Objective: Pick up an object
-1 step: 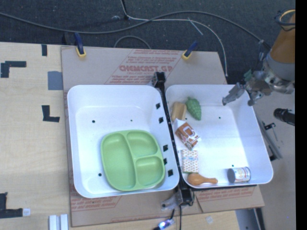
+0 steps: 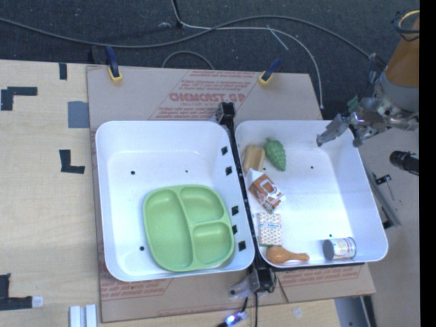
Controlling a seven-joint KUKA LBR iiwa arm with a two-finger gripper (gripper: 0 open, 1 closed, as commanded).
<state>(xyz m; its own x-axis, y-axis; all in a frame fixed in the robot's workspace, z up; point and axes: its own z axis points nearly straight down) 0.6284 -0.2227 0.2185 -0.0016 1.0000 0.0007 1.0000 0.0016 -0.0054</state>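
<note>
Gripper: two-finger gripper hovers over the upper right rim of the shallow white right bin, fingers spread apart, nothing between them.
Targets: small items lie in the right bin, mostly along its left wall.
Left-wall items: tan block, knobbly green object, brown-and-white packet, pale checked pouch, orange gourd-shaped toy.
Loner: small silver can with dark end lies on its side by the right bin's lower right corner, well apart from the rest.
Other: green divided plastic plate lies in the left white bin.
Advice: likely easiest pick is the can; centre above, align fingers across its body, descend straight.
</note>
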